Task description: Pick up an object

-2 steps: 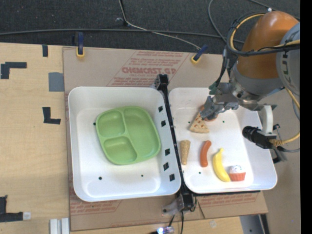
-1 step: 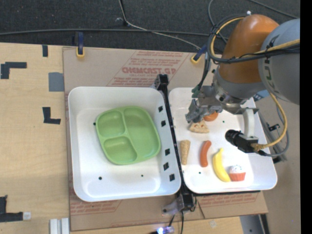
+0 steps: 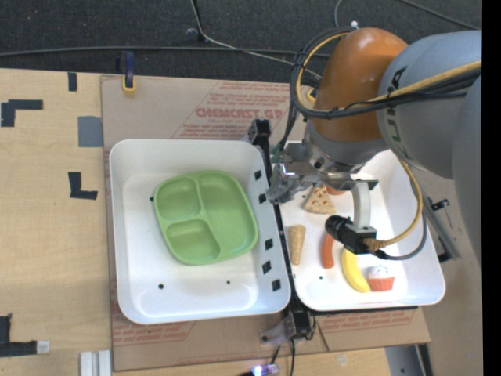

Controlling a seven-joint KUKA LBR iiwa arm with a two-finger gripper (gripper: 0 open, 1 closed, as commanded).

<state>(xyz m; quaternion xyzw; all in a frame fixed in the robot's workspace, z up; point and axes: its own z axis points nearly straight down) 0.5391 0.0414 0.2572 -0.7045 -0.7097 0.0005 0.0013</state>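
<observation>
The right bin [image 3: 407, 292] holds several toy foods: a pizza slice [image 3: 318, 201], an ice cream cone [image 3: 297, 244], a red-orange sausage [image 3: 327, 251], a yellow banana [image 3: 354, 272] and a cupcake with white frosting [image 3: 381, 277]. My gripper [image 3: 283, 180] hangs low over the bin's upper left part, by the divider between the bins and just left of the pizza slice. Nothing shows between its fingers. The orange band and the grey arm hide the far part of this bin.
The left bin [image 3: 133, 233] holds a green sectioned plate [image 3: 205, 216]. Black clips line the divider [image 3: 270, 245] between the bins. A cable loops from the wrist down over the right bin. Cardboard lies under both bins.
</observation>
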